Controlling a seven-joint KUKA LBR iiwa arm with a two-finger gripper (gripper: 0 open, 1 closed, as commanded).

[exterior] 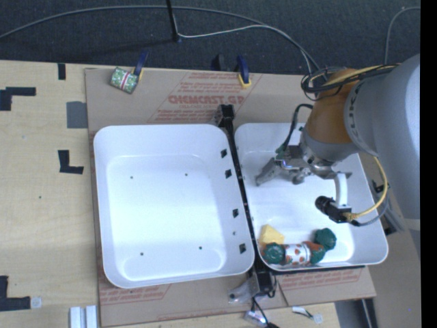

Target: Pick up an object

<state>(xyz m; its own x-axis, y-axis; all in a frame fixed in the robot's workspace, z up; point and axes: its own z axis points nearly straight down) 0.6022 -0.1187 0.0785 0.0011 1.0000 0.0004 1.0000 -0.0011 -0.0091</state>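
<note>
Objects sat bunched at the near edge of the right bin (362, 255): a yellow piece (272, 235) toward the divider side, a dark green round piece (274, 253) just below it, a white cylinder with red spots (296, 254) lying on its side next to that, an orange-red bit (317, 255) touching the cylinder's far end, and a teal-green ball (325, 238) just above it. All five were close together, some touching, none lifted.

Gripper (263, 178) hung over the upper-middle of the same bin, well apart from the cluster, pointed toward the divider (235, 183) between the bins. One grey finger (268, 175) stuck out at a slant toward the left; couldn't tell if the jaws were apart or together from this angle. Nothing visible between them.

Arm's orange band (329, 118) sat above the wrist, grey body (392, 128) coming in from the right. A black cable connector (330, 208) with a yellow wire hung beside the wrist over the bin floor.

Left bin (109, 183) lay beside it, white. Both bins rested on a cardboard sheet (198, 101) with red print. A small green-and-white patterned block (123, 80) sat on the cardboard's far left corner, outside the bins. Two blue clamps (242, 69) gripped the far edge. Black cable (205, 29) curved over the dark floor behind.
</note>
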